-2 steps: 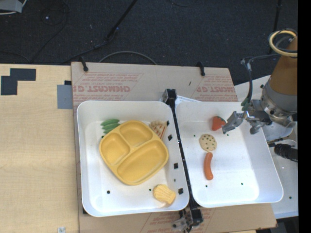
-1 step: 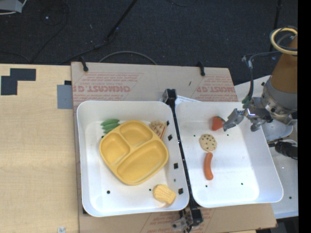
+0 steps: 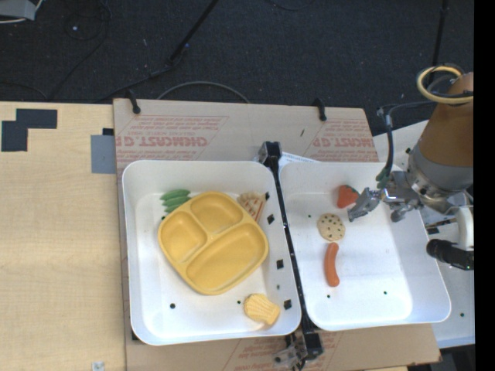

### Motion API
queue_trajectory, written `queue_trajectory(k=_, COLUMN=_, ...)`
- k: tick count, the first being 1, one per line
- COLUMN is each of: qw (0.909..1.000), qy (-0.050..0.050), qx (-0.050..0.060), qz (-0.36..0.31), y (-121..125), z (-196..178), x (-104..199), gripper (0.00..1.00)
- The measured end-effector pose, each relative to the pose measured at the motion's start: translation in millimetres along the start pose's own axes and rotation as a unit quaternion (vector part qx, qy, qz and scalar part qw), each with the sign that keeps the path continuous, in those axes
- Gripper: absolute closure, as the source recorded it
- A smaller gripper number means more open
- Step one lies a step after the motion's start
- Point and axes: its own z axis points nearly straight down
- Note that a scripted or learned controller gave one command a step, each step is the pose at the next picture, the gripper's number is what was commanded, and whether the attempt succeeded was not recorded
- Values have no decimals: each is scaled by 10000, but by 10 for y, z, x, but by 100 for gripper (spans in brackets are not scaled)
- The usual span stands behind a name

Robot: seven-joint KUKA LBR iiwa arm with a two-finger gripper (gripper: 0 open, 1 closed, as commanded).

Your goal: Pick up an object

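Counter [image 3: 54, 246] of pale wood spreads under everything we see, with a sheet of printed cardboard [image 3: 232, 134] laid on it beneath two shallow white bins. On the left, we find the left bin [image 3: 143, 300] carrying a yellow divided plate [image 3: 214, 242], tilted a little, with green toy peas [image 3: 175, 199] just beside its upper left edge, a tan ridged toy [image 3: 251, 203] touching its upper right edge, and a yellow corn-like piece [image 3: 262, 309] near its lower right. The right bin [image 3: 402, 300] sits just beside it, the two rims touching along a dark divider. We see the grey arm [image 3: 448, 141] reaching in from the right, its pincer [image 3: 370, 205] hanging over the right bin's upper part, fingers parted with nothing between them. Just beside the pincer lies a red toy [image 3: 347, 196]. Below it sit a speckled cookie [image 3: 331, 226] and, touching the cookie's lower edge, an orange-red hot dog sausage [image 3: 332, 264].
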Motion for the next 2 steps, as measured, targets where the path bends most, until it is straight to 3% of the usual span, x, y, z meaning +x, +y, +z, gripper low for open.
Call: queue_trajectory(k=2, qw=10000, qy=5, qx=8, qz=0, y=20, z=1177, x=38, gripper=0)
